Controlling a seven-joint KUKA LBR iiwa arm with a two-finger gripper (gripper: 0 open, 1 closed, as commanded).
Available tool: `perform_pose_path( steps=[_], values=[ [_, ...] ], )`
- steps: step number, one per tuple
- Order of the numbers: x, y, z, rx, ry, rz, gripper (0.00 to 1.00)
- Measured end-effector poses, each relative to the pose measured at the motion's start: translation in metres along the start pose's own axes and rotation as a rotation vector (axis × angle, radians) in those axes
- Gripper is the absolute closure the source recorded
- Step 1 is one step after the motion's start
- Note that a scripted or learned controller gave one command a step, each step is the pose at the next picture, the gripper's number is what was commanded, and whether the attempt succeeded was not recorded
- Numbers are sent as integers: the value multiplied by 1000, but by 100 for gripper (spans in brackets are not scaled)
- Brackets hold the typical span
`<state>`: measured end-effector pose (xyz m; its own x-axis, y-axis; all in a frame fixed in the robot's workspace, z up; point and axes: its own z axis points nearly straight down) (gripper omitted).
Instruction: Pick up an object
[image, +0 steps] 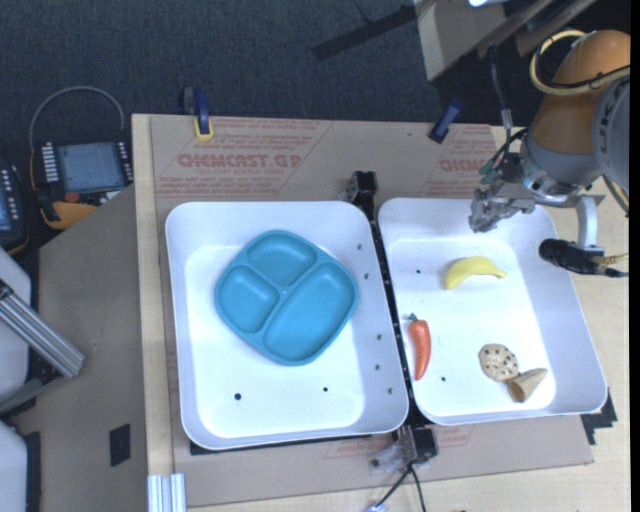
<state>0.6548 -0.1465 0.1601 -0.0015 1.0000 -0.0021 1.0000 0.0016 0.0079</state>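
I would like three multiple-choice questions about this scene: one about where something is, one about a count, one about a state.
1. Where is the blue divided plate?
A. in the left bin
B. in the right bin
C. on the cardboard outside the bins

2. How many items lie in the right bin?
A. two
B. four
C. six

3. What is the state of the banana?
A. lifted by the gripper
B. lying on the bin floor
C. resting on the plate

Answers:
1. A, the plate sits in the left bin.
2. B, banana, chili pepper, cookie and a tan wedge.
3. B, it lies flat, apart from the gripper above it.
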Motion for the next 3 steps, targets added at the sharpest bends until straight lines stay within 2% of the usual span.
perform_pose_path(
  steps=[1, 2, 3],
  values=[
    [0, 6, -64, 1, 0, 0, 100],
    [0, 3, -108, 1, 0, 0, 100],
    [33, -23, -99, 11, 3, 0, 100]
  ],
)
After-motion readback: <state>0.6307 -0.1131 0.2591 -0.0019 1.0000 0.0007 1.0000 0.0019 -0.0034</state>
